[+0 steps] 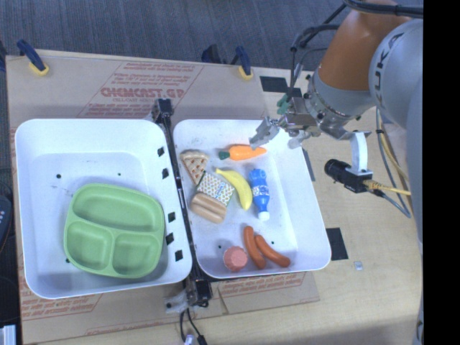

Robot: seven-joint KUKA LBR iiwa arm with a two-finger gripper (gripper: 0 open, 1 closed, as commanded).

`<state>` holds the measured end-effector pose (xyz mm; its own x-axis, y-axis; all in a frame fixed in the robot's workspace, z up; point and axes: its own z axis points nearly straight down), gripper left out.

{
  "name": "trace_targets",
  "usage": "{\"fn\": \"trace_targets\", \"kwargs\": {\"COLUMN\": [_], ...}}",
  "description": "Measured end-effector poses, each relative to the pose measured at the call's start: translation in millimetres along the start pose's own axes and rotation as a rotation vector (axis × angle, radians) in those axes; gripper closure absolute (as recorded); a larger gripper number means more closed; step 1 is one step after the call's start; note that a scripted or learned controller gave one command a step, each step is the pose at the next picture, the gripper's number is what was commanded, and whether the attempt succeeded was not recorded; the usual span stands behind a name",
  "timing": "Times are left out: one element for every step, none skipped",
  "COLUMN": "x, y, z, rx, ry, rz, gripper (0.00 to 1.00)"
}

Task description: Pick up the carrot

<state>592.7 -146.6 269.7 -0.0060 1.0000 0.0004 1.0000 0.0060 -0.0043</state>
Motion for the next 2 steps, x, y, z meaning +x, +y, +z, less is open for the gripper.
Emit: {"fn": "trace_targets", "kwargs": {"x": [-16.4,-18.8], "y": [26.9,67.0], "z": [93.1,173.1], "rx": [0.002,-0.009], "ry": [0.000,-0.002], "rz": [0.104,0.132], "gripper": [0.00,0.00]}}
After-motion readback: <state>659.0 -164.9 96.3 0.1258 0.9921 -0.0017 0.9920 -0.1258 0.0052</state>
